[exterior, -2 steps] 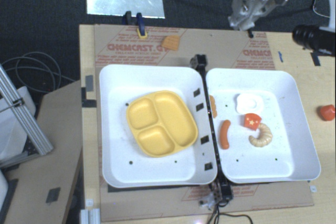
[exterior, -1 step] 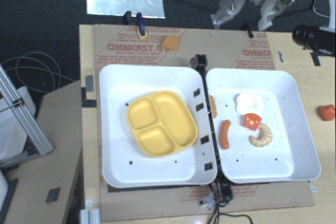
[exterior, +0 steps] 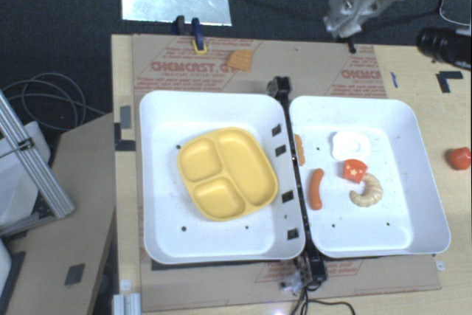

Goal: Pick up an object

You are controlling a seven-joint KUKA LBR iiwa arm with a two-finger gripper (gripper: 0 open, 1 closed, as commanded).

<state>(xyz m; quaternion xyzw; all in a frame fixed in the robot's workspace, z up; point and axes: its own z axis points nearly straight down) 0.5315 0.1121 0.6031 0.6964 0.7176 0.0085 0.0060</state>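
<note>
The gripper point(exterior: 345, 24) hangs near the upper right of the frame, above the bench's far edge and well apart from both bins; how wide it stands cannot be told, and nothing is seen held in it.

Below it, the right bin point(exterior: 417, 158) holds a white egg-shaped piece point(exterior: 349, 144), with a red strawberry point(exterior: 355, 170) just below it and a tan shrimp point(exterior: 368, 192) touching the strawberry's lower side. An orange sausage point(exterior: 316, 189) lies to their left, and a small orange piece point(exterior: 299, 149) sits at the bin's left wall.

The left bin point(exterior: 158, 158) holds a yellow divided tray point(exterior: 227, 172). A red item point(exterior: 459, 158) rests on the bench at the right edge, and a tan piece point(exterior: 240, 59) lies above the left bin.
</note>
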